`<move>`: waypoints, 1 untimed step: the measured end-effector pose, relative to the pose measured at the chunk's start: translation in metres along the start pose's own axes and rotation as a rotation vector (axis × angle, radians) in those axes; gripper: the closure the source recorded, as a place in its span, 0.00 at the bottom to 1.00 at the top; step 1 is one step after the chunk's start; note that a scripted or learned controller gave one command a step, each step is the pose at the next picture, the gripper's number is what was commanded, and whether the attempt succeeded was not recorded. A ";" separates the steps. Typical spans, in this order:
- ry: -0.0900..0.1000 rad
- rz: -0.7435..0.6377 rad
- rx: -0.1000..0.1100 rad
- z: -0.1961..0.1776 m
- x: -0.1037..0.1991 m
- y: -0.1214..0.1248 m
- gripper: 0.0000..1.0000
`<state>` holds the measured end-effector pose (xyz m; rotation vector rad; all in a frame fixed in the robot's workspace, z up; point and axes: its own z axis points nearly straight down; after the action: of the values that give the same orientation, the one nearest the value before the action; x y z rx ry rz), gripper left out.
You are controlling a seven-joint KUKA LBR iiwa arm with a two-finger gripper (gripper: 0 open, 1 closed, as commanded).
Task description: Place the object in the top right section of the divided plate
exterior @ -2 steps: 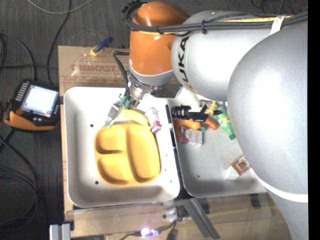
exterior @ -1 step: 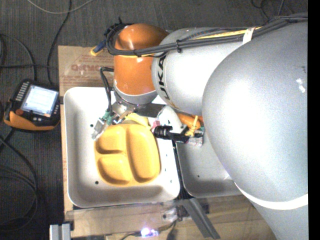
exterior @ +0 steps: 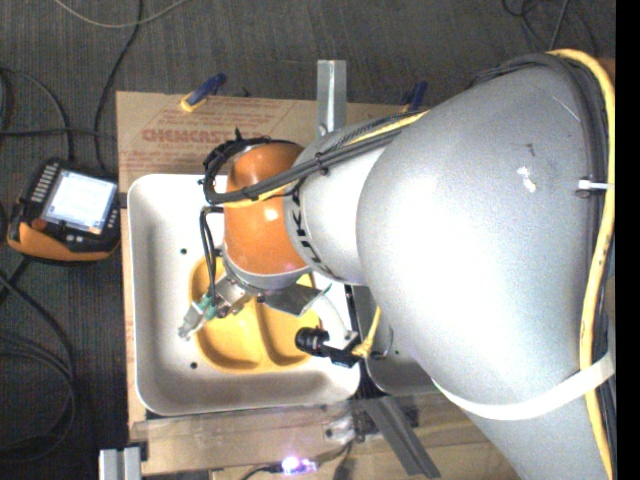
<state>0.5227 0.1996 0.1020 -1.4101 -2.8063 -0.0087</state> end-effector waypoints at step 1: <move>-0.014 0.209 -0.042 0.005 0.028 -0.011 0.00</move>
<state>0.4968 0.2153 0.0972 -1.7118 -2.6696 -0.0580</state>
